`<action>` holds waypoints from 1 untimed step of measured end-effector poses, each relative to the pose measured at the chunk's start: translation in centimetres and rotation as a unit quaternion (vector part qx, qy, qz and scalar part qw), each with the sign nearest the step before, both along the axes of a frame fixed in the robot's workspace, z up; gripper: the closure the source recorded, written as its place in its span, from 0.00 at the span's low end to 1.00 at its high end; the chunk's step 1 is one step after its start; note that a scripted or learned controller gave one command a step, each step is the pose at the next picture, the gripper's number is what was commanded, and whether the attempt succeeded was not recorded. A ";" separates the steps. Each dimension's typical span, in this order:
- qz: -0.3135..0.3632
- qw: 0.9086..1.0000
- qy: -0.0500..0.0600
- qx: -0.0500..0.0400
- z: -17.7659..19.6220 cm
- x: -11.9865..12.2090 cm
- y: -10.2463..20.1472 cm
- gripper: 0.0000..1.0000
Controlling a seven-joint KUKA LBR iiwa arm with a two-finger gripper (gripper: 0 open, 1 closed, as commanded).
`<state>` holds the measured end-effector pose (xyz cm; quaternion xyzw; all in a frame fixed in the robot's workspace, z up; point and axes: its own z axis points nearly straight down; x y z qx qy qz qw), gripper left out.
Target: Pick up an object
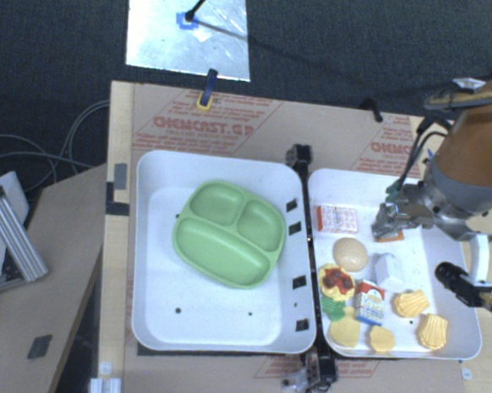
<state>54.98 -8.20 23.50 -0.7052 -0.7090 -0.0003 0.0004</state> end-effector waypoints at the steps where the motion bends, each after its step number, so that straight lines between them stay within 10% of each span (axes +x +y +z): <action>1: 0.001 1.000 0.001 0.000 -1.6 -3.4 3.3 1.00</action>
